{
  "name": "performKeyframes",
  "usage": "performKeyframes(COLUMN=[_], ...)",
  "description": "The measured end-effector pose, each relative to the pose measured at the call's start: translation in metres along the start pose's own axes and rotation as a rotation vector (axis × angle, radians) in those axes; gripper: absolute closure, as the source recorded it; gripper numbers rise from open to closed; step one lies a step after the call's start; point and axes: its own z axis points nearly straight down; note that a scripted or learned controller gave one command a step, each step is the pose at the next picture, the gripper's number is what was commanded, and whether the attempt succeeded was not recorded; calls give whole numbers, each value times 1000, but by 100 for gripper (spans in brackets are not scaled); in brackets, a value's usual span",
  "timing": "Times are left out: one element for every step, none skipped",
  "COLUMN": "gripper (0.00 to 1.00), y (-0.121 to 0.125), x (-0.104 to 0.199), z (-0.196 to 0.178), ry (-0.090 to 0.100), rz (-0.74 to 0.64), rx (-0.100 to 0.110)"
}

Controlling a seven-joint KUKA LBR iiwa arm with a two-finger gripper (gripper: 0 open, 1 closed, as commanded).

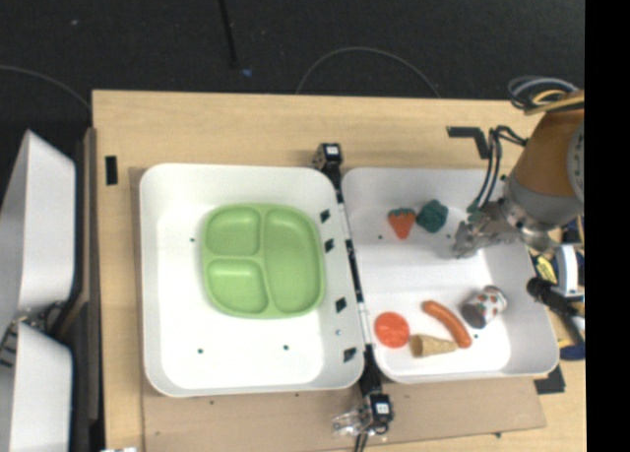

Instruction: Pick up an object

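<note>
Toy food lies scattered in the right bin (pixel 512 356): a strawberry (pixel 401 222), a teal piece (pixel 431 215), a sausage (pixel 446 321), an orange disc (pixel 392 329), a cone (pixel 433 345). Just right of the teal piece, the pincer (pixel 471 239) hangs low, its state unreadable. A green divided plate (pixel 264 260) sits in the left bin (pixel 167 342).

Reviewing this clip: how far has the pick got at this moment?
Nothing looks lifted yet. The gripper is low in the right bin, just right of the teal toy and the strawberry-like toy, with nothing seen between its fingers. The sausage, orange disc, cone and grey ball lie on the bin floor. Grasping and lifting remain.
</note>
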Motion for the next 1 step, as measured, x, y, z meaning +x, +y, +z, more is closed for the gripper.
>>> performKeyframes(gripper=[100], y=[12], x=[-1], z=[-54], ry=[1], rz=[-2], rx=[-3])
